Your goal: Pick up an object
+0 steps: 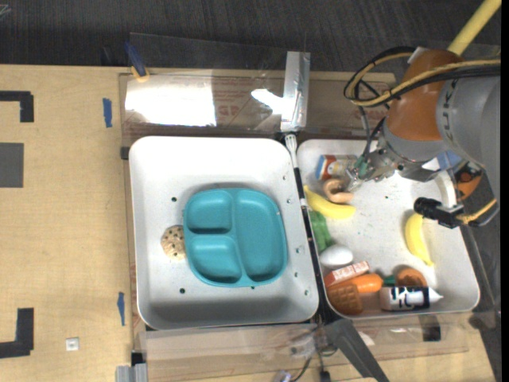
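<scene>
At the left of the frame the left bin [151, 293] holds a teal divided plate [236, 235] near its middle, with a cookie [173, 242] touching the plate's left edge. Moving right, my right bin [469, 281] carries a banana [328, 206] along its left wall, a green piece [320, 231] and a white egg shape [336, 256] below it, then an orange carrot [355, 288], a small dark bottle [407, 297] and a second banana [417, 237] toward the right. My jaws [362, 168] sit in the upper part of that bin, just beside a small ring-shaped object [332, 187] and a small colourful box [328, 166]; I cannot tell whether they are open or closed.
</scene>
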### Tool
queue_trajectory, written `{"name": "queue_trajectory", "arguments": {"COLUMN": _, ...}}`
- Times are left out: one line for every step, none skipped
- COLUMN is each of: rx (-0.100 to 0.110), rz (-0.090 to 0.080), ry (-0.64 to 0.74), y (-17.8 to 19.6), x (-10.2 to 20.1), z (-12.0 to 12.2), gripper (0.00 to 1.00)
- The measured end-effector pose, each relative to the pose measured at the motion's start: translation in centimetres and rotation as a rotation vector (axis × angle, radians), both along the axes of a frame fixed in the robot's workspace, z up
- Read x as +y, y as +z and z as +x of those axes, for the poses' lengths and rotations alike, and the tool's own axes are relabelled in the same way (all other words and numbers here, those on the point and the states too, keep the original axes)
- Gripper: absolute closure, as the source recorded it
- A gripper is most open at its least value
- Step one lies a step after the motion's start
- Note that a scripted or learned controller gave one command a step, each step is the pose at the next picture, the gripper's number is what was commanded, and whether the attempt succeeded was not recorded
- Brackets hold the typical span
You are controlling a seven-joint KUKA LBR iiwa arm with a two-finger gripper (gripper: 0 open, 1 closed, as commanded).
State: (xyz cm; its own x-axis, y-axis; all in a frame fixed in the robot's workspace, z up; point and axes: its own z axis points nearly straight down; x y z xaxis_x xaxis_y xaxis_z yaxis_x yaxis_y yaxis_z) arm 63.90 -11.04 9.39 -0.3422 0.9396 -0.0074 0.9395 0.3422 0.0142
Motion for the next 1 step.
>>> {"name": "queue_trajectory", "arguments": {"rx": 0.007, "rz": 0.006, "ry": -0.237, "y": 9.4, "x": 9.28, "z": 2.93, "gripper": 1.0}}
